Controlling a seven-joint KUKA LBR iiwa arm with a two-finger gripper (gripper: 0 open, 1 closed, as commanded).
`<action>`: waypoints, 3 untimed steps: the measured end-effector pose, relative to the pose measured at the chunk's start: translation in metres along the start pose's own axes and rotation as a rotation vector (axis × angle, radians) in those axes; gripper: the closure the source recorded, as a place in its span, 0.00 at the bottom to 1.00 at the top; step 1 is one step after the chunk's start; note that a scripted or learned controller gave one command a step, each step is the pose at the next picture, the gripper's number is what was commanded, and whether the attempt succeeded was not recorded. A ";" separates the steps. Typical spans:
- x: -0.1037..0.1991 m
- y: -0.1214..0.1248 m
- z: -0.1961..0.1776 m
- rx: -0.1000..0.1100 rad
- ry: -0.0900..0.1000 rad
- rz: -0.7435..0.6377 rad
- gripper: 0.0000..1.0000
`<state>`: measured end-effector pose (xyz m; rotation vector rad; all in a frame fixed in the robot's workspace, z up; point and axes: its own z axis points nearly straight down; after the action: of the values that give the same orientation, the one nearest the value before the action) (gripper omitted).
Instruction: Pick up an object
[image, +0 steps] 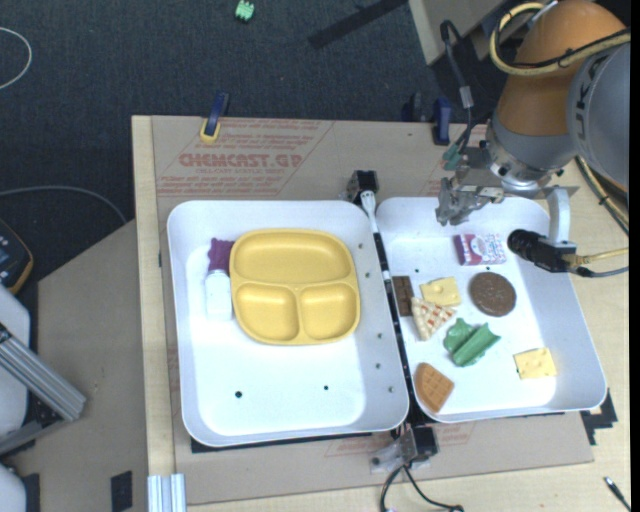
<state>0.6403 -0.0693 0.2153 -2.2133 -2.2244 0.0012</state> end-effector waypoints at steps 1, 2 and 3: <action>0.059 -0.007 -0.008 -0.001 0.001 -0.002 1.00; 0.095 0.007 -0.003 -0.006 -0.001 0.000 1.00; 0.079 -0.002 -0.017 -0.005 -0.002 0.006 1.00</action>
<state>0.6378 0.0092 0.2324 -2.2230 -2.2212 -0.0018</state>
